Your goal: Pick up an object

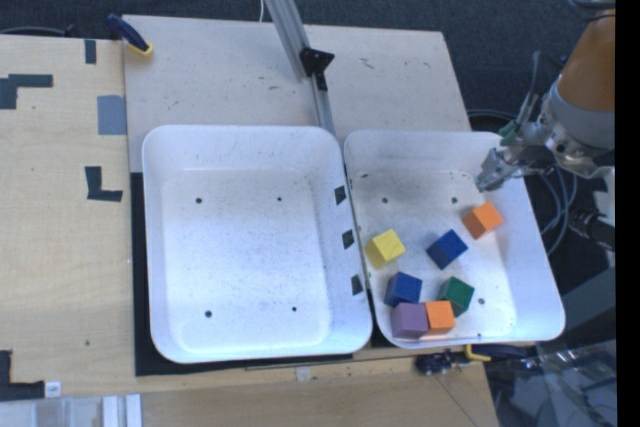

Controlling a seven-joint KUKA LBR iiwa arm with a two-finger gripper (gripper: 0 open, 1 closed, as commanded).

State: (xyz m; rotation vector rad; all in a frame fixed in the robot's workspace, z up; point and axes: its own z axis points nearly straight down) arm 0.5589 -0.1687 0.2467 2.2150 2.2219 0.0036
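The right bin [420, 155] holds several small blocks: an orange one [482, 219], a yellow one [386, 247], two blue ones [446, 248] [404, 288], a green one [458, 295], a purple one [409, 319] and a second orange one [440, 315]. My gripper [492, 173] hangs over the bin's right side, just above and slightly behind the upper orange block. Nothing is seen between its fingers.
The left bin [240, 245] lies beside the right one. A slanted metal rail [285, 5] crosses the bench behind the bins. A blue and yellow tool [130, 33] lies at the bench's far left corner. Cables hang at the right.
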